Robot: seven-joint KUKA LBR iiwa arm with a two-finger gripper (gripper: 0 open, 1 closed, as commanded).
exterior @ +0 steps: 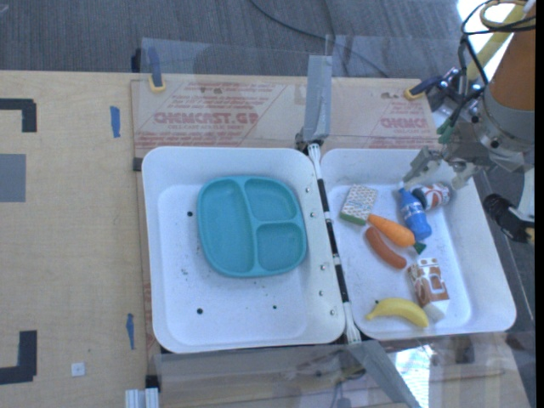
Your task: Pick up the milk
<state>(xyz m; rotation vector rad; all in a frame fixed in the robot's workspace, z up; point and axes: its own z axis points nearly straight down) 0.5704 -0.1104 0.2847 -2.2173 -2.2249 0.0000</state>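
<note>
The milk (427,280) is a small white carton with red-brown print. It lies on its side in the front right part of the right bin (489,262), just above a banana (399,311). My gripper (439,173) hangs over the back right of that bin, well behind the milk. It is open, with its fingers (416,167) spread wide and nothing held between them. A red and white can (434,195) lies just below the fingertips.
A blue bottle (414,213), a carrot (393,229), a sausage (385,247) and a green-patterned box (359,203) lie between the gripper and the milk. The left bin (166,253) holds a teal divided plate (252,225). A central divider (327,228) separates the bins.
</note>
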